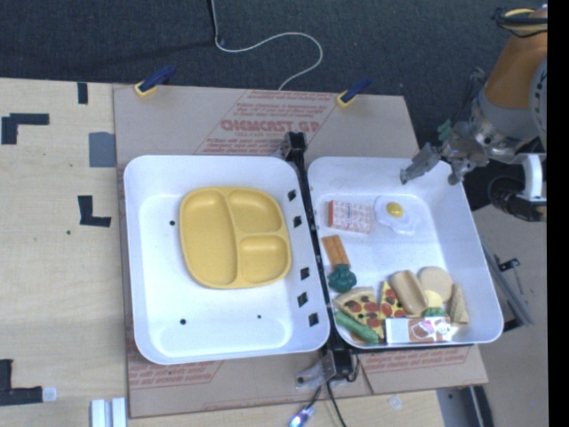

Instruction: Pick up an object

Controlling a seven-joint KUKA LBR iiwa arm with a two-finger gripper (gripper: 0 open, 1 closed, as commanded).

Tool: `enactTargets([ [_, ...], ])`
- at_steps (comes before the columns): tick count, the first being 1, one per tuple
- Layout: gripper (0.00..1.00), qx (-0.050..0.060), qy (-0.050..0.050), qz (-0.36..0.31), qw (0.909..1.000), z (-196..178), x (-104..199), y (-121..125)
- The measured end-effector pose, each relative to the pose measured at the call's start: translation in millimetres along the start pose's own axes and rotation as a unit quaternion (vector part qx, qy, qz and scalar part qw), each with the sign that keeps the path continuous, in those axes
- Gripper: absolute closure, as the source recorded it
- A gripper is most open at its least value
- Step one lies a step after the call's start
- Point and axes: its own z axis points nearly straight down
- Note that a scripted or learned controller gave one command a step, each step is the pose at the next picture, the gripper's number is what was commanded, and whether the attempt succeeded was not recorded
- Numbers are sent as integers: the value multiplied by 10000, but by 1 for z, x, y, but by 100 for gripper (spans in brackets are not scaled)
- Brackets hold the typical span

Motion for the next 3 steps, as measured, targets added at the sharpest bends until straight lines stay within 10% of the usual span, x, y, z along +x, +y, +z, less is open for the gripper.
enactTargets([
  [2, 0, 9, 1, -10, 10000, 74, 32, 15],
  [3, 0, -15, 15, -38, 10000, 45, 113, 17],
])
